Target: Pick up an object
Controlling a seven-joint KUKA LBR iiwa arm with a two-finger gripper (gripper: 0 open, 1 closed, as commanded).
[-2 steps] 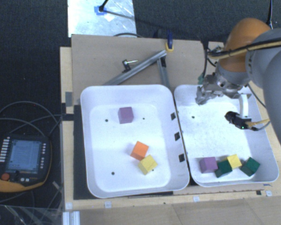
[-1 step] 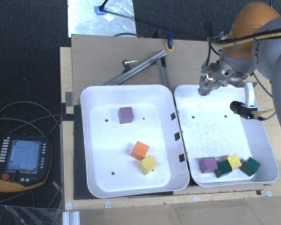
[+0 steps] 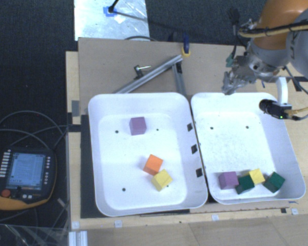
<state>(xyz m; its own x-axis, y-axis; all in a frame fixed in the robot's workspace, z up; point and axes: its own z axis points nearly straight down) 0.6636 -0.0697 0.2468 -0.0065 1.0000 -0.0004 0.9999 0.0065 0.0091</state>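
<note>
End effector sits at right bin far rim, grip state can't tell. Four blocks crowd its near edge (touching): risk is grazing a neighbour or the wall, missed pick.

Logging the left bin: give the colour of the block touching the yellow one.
Orange, seen in the camera view, against the yellow block.

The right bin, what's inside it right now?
Four blocks sit along the right bin's near edge: a purple block, two green blocks, and a yellow block between them. Anything hidden beneath the blocks cannot be seen.
</note>
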